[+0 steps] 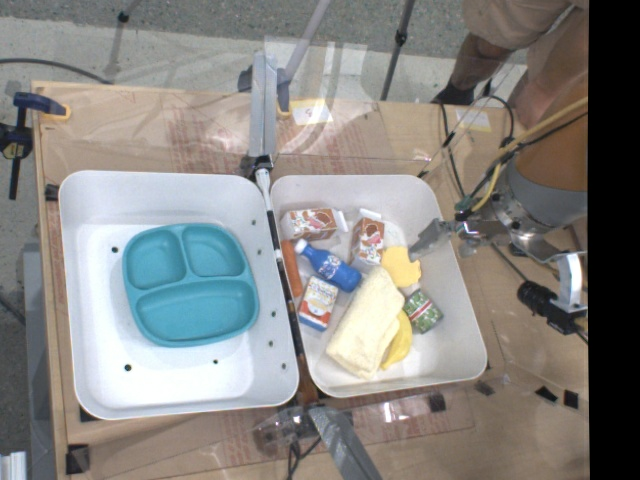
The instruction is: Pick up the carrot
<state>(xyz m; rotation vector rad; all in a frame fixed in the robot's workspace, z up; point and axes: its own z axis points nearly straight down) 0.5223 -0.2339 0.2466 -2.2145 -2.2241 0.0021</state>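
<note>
Where bins (170, 193) sit, cardboard-covered bench (200, 128).

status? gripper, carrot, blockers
Gripper over right bin, nothing held. Carrot at bin's left wall, untouched. Bottle and carton crowd it.

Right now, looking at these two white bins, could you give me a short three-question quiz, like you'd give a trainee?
1. True or false: the teal divided plate lies in the same bin as the carrot.
2. Multiple choice: the carrot lies (A) along the right bin's left wall, (B) on the plate, (C) outside both bins.
3. Fill in: the gripper hovers above the right bin's ____ side, near the yellow block.

Key:
1. False; the plate sits in the left bin.
2. A, beside the blue bottle.
3. Right.
</note>
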